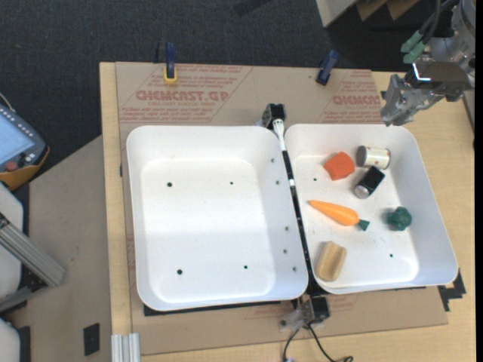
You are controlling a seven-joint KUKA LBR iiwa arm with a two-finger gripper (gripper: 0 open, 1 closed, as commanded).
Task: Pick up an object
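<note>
Overhead, the claw (398, 110), grip unclear, hangs past the right bin (430, 202)'s far rim.

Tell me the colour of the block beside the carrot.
Orange, like the carrot; the block shows best in the camera view.

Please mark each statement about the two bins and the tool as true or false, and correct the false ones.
1. The toy carrot lies in the right bin. True.
2. The orange block lies in the left bin. False: it lies in the right bin, near the silver cylinder.
3. The tool holds the green object. False: the tool is above the right bin's far corner, and the green object lies in the bin.
4. The black cylinder lies between the silver cylinder and the carrot. True.
5. The tan cylinder is nearest the bin's front edge. True.
</note>
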